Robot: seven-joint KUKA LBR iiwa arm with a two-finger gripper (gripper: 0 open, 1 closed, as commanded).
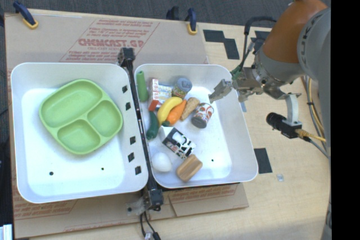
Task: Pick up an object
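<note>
The right bin holds a heap of small items: a yellow banana, an orange carrot, a red-and-white can, a grey tin, a black-and-white carton, a white egg and a tan block. My gripper hangs over the bin's upper right part, just right of the can and above it in the view. Nothing shows in its grasp. The grey arm with its orange band reaches in from the right.
The left bin carries a green divided plate. A black divider rail runs between the bins. Green items lie along the right bin's left wall. Cables hang at the far right, and clamps grip the board's back edge.
</note>
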